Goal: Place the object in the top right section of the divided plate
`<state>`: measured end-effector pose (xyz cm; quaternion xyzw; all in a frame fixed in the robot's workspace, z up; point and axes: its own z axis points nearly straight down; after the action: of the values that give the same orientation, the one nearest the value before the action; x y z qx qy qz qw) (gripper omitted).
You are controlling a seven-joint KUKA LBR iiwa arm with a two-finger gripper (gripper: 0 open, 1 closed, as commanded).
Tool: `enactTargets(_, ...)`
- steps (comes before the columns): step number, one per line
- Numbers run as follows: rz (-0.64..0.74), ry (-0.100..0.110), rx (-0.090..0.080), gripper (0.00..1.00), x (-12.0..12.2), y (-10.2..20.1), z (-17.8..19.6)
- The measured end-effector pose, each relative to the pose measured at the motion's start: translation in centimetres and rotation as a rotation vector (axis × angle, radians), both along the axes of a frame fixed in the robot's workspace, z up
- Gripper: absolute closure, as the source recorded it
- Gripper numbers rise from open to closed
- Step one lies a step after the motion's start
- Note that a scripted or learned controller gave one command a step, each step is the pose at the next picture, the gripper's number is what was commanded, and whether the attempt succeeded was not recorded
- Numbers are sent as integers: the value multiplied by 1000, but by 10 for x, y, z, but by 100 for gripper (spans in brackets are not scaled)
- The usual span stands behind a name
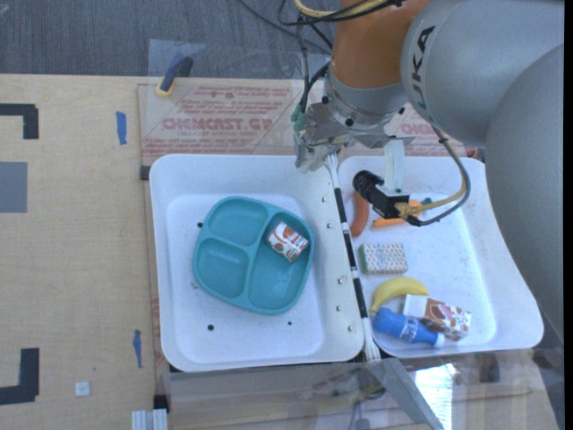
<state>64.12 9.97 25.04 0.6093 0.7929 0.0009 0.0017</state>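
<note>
A teal divided plate (235, 262) lies in the left bin (179, 330). A small red and white carton (287, 241) rests tilted in the plate's top right section. My gripper (312, 153) hangs above the back of the divider between the two bins, up and to the right of the carton and apart from it. Nothing shows between its tips.
The right bin (501, 312) holds an orange carrot (360, 213), a speckled green sponge (383, 258), a banana (400, 288), a blue bottle (407, 328) and a brown packet (448, 319). The arm's grey body covers the right bin's far side.
</note>
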Motion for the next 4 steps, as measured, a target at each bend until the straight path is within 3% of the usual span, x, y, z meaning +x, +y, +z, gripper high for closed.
enactTargets(1, 15, 1, 0, 100, 7, 62, 114)
enactTargets(2, -19, 0, 1, 100, 25, 112, 186)
enactTargets(3, 102, 4, 0, 100, 25, 54, 184)
enactTargets(4, 369, 3, -1, 100, 25, 39, 186)
